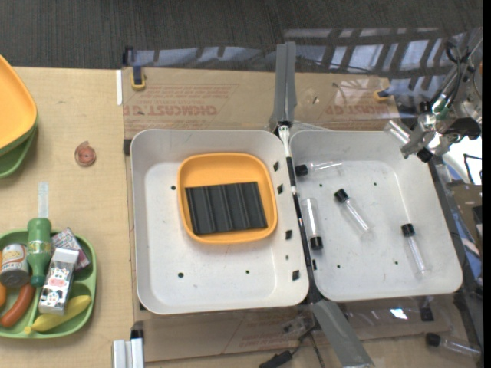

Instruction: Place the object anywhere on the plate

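An orange plate (227,173) with rounded corners sits in the left white bin (153,228), a little above its middle. A dark grey ribbed rectangular object (226,208) lies flat on the plate and covers most of its lower half. My gripper (420,142) hangs over the far right rim of the right bin (383,278), well away from the plate, with nothing visible in it. Cables and metal parts of the wrist blur its outline.
Three clear tubes with black caps lie in the right bin: one along its left wall (312,225), one near the middle (350,209), one at the right (413,248). A green tray of toy food (46,282) and orange dishes (14,117) stand on the wooden table at the left.
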`<state>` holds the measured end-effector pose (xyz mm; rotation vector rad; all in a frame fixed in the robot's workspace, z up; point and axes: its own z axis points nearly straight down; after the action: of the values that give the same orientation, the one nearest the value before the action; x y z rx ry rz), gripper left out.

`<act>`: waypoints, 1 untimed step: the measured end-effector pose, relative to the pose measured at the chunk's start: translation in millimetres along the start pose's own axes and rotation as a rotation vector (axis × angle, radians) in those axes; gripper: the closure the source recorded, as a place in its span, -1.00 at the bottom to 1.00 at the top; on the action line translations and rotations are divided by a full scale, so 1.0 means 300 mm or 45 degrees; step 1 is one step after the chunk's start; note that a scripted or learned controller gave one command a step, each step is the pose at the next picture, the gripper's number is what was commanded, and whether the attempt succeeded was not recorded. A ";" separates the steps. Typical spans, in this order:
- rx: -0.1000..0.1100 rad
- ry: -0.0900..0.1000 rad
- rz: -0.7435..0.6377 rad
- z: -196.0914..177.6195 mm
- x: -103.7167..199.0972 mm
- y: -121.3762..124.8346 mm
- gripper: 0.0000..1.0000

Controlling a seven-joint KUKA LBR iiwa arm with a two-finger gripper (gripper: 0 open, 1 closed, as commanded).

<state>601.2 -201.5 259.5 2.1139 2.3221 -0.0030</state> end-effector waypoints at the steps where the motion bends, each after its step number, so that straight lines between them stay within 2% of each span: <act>1: -0.002 0.000 -0.489 0.034 -0.087 0.174 1.00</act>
<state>655.6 -222.6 249.3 1.6317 2.6820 -0.0021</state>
